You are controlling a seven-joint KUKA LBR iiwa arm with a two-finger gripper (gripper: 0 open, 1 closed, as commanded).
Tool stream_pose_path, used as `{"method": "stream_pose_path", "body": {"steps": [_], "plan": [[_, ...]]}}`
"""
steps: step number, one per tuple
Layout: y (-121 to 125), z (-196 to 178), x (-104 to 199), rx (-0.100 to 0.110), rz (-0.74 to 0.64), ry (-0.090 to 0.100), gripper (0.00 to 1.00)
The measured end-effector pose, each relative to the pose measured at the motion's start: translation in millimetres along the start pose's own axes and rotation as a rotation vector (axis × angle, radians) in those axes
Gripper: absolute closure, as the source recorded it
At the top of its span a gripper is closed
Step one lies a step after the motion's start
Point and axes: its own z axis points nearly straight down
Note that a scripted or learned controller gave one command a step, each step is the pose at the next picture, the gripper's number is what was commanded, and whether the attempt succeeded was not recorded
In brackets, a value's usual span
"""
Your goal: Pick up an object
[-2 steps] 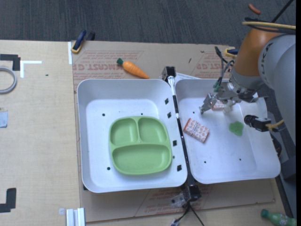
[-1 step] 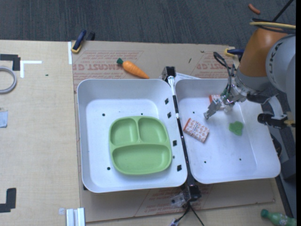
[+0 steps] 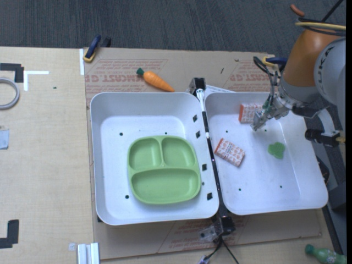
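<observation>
The right bin (image 3: 308,199) holds three things. A red-and-white patterned packet (image 3: 230,152) lies near the bin's left side. A second red packet (image 3: 248,113) rests against the far wall. A small green piece (image 3: 276,150) lies toward the right. My gripper (image 3: 258,125) hangs low over the bin's far part, just right of the second packet and up-left of the green piece. Nothing shows between its fingers.
The left bin (image 3: 104,164) holds a green divided plate (image 3: 163,169). A toy carrot (image 3: 155,80) lies on the cardboard behind the bins. A blue-and-yellow tool (image 3: 92,48) sits at the far left of the cardboard. A green bottle (image 3: 324,253) lies at the bottom right.
</observation>
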Motion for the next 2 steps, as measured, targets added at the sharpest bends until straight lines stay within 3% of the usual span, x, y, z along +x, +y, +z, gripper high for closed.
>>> {"method": "stream_pose_path", "body": {"steps": [1,2], "plan": [[0,0,0,0.000,0.000,0.000,0.00],[22,6,30,-0.038,0.030,-0.006,0.00]]}}
